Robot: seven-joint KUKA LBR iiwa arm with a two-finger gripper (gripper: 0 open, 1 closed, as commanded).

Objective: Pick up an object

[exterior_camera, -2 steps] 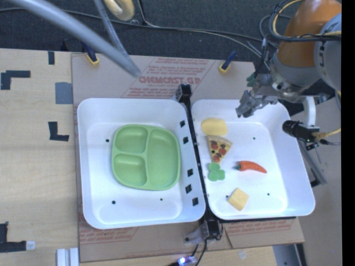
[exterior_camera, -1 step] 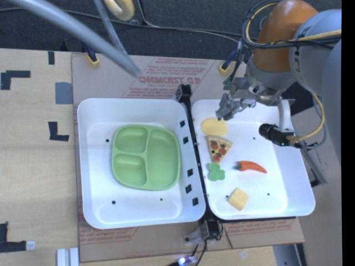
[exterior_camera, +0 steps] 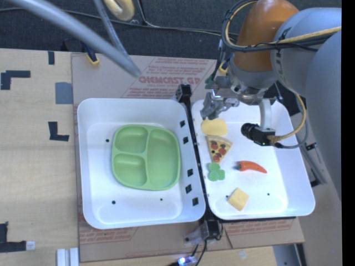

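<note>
Item: gripper (exterior_camera: 211, 108), poised in the right bin (exterior_camera: 288, 201) at its upper left corner; you cannot tell how its fingers are set (nothing shows between them). Just below it lies a pale yellow rounded piece (exterior_camera: 214, 127), touching the pizza slice (exterior_camera: 218, 148). Left bin (exterior_camera: 91, 148) holds your green divided plate (exterior_camera: 146, 157).

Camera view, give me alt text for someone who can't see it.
A grey robot arm's end effector hovers over a yellow toy in the right white bin, which also holds a pizza slice, green piece, red pepper and cheese wedge. The left bin holds a green divided plate.
</note>
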